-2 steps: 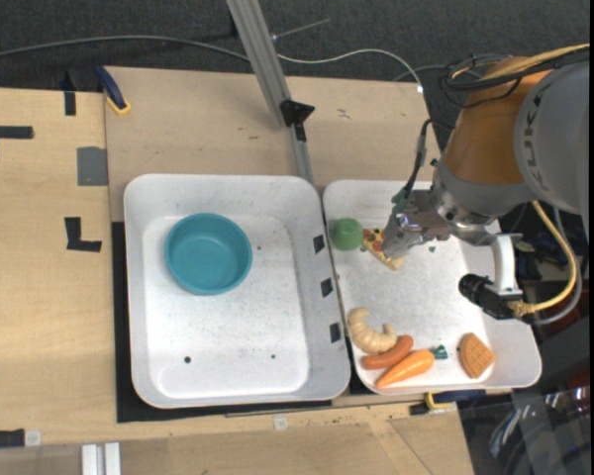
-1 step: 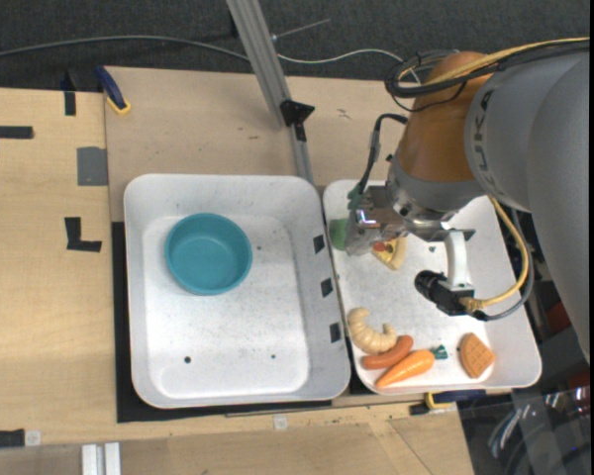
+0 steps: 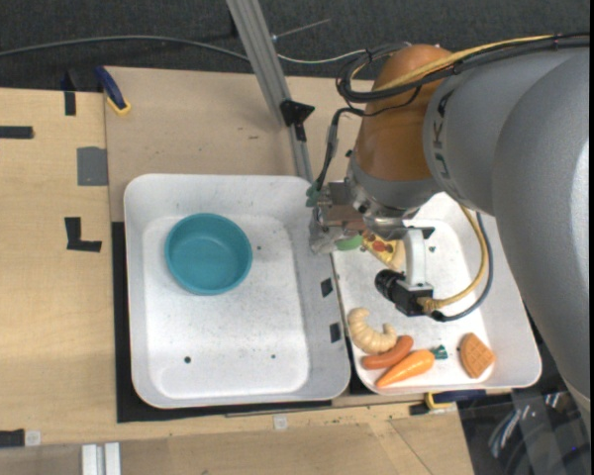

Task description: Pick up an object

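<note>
My gripper (image 3: 339, 234) hangs low over the far left corner of the right bin (image 3: 505, 359), close to the divide between the two bins. Beside it lies a small red and yellow item (image 3: 382, 249), partly hidden by the wrist, with a bit of green (image 3: 348, 246) showing under the gripper. At the near end of the right bin lie a pale croissant-shaped piece (image 3: 371, 332), a red sausage (image 3: 388, 352), an orange carrot (image 3: 408, 367) and an orange cracker (image 3: 475, 354). The arm hides most of the bin's far part.
The left bin (image 3: 228, 364) holds a teal bowl (image 3: 209, 253) at its far left. A grey metal pole (image 3: 267, 67) slants down toward the bins' far edge. A black cable fitting (image 3: 404, 293) hangs from the wrist over the right bin.
</note>
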Motion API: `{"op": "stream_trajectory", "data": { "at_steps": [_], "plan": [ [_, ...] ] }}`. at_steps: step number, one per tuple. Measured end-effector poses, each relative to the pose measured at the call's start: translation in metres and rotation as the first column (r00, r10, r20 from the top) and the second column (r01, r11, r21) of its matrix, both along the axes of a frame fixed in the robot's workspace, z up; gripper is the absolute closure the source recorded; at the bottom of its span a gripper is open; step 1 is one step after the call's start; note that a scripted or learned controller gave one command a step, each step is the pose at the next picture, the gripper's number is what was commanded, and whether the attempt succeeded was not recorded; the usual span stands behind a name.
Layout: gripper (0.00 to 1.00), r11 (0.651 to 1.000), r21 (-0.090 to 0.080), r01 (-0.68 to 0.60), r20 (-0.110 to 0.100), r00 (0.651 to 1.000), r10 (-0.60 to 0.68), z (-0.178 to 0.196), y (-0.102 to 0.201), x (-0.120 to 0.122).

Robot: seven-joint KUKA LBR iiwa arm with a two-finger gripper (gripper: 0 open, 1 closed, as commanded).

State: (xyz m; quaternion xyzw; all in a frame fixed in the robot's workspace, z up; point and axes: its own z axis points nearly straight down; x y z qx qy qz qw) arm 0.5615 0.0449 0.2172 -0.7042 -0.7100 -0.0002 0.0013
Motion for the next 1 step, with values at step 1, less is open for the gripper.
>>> {"op": "stream_trajectory", "data": {
  "at_steps": [1],
  "plan": [
    [1.00,1.000,0.000,0.001,0.001,1.000,-0.001,0.0126,0.0523,0.0095]
  ]
}}
